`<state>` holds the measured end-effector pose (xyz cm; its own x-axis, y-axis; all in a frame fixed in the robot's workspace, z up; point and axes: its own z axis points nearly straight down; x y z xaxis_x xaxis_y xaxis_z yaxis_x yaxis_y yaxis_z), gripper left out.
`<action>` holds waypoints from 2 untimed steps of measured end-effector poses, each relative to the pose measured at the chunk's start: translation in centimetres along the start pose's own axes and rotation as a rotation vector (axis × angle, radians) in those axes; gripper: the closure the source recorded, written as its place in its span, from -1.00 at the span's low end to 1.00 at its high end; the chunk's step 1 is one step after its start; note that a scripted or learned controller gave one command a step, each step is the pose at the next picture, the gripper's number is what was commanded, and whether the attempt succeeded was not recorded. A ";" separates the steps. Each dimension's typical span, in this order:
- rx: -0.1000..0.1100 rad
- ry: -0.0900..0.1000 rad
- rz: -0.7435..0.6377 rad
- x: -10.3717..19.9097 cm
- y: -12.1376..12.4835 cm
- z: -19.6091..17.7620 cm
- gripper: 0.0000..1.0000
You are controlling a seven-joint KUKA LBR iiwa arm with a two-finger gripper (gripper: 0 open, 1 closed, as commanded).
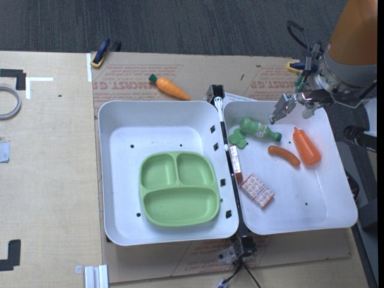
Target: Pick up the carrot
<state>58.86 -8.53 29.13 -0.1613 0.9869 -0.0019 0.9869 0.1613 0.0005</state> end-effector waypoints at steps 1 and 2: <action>0.001 0.001 -0.113 1.2 0.4 1.1 -1.00; 0.001 0.001 -0.114 1.2 0.4 1.1 -1.00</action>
<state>59.04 -7.30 28.01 -0.2721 0.9623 -0.0007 0.9623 0.2721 -0.0006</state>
